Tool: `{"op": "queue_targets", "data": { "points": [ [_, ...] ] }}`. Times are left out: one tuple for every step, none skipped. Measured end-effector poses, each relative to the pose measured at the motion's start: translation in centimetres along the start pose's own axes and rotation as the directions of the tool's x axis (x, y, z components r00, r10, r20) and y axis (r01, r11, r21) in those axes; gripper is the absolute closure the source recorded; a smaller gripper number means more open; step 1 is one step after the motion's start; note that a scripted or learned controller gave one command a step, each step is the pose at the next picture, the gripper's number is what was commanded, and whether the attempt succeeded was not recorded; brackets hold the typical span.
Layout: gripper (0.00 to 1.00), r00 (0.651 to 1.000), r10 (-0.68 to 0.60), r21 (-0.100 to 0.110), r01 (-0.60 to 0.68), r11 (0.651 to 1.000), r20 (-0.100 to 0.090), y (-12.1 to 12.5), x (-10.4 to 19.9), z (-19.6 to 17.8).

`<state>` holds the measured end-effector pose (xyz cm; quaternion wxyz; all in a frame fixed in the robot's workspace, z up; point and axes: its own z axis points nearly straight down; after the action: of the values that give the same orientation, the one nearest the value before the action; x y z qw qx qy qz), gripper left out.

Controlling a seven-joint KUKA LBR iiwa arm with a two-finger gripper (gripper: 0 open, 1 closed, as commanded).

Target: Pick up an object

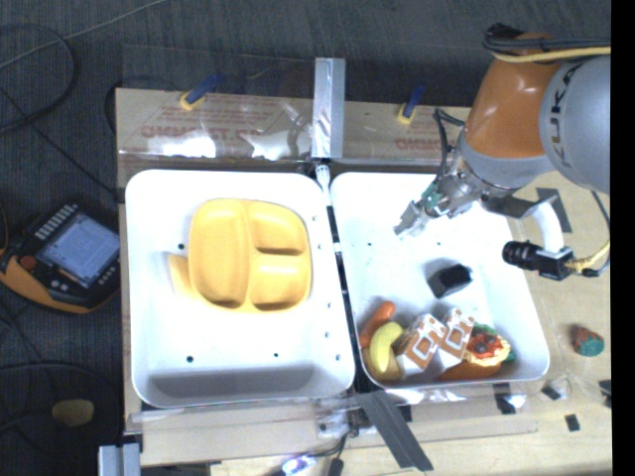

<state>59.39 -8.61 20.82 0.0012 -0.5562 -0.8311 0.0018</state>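
Observation:
My gripper [411,219] hangs over the upper middle of the right bin [367,216], pointing down and to the left. A small black block [448,278] lies on the bin floor, below and to the right of the gripper and apart from it. Along the bin's front edge sits a cluster of toy foods: an orange carrot-like piece [380,314], a yellow banana [385,351], white and orange patterned blocks [438,339] and a red-topped pizza-like slice [487,348]. The gripper touches none of them.
The left bin [149,296] holds a yellow divided tray [248,253] lying across its middle. A ridge [337,266] separates the two bins. A handheld controller [64,256] lies on the floor to the left, off the bench.

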Motion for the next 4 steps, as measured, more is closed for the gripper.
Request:
{"op": "queue_targets", "data": {
  "points": [
    [1.00, 0.999, 0.047, 0.000, -0.047, 0.999, -0.001, 6.7, -0.9, 2.9],
    [1.00, 0.999, -0.044, 0.000, 0.044, 0.999, 0.003, 6.0, -3.9, 0.9],
    [1.00, 0.994, 0.106, 0.000, -0.106, 0.994, -0.002, 6.4, -4.2, 2.7],
    [1.00, 1.000, -0.006, 0.000, 0.006, 1.000, 0.000, -1.9, 0.7, -1.2]
  ]
}}
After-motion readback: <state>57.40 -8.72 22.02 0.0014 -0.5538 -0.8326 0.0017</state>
